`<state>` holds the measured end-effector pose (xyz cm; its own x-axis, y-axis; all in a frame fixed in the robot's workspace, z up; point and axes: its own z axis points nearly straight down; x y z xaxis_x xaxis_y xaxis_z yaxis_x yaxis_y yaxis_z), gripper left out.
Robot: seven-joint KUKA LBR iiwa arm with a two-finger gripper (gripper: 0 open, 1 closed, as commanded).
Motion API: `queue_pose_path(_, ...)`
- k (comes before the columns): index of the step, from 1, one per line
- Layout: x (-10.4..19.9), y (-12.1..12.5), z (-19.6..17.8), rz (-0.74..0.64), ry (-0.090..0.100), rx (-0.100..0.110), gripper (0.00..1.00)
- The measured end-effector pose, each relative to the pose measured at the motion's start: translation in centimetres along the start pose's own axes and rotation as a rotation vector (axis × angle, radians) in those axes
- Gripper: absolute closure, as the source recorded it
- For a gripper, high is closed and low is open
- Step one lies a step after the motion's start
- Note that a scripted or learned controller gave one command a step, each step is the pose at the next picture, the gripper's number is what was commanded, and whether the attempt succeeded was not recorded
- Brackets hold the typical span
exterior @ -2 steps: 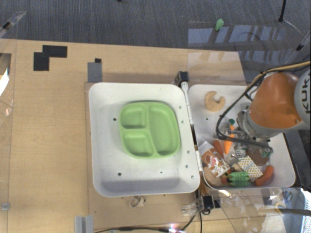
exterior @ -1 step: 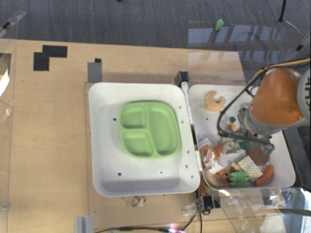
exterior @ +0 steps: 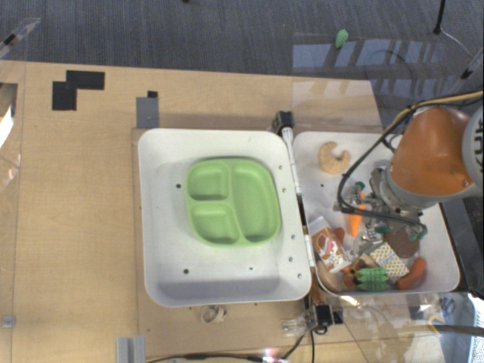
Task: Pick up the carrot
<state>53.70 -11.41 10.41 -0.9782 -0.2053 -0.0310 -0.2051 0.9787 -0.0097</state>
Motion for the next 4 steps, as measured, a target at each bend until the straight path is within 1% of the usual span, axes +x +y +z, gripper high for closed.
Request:
queue_pose_path(1,2.6,0.4,0.7,0.058,-0.016,0.003,0.00)
queue_pose_path(2,3.0,2.4,1.1,0.211,0.005,0.006,0.00)
queue_pose_path(3,4.2,1.9,1.2,0.704,0.014,0.006,0.00)
queue_pose_path(4,-2.9,0.1,-13.4,0.546,0.008,0.001,0.00)
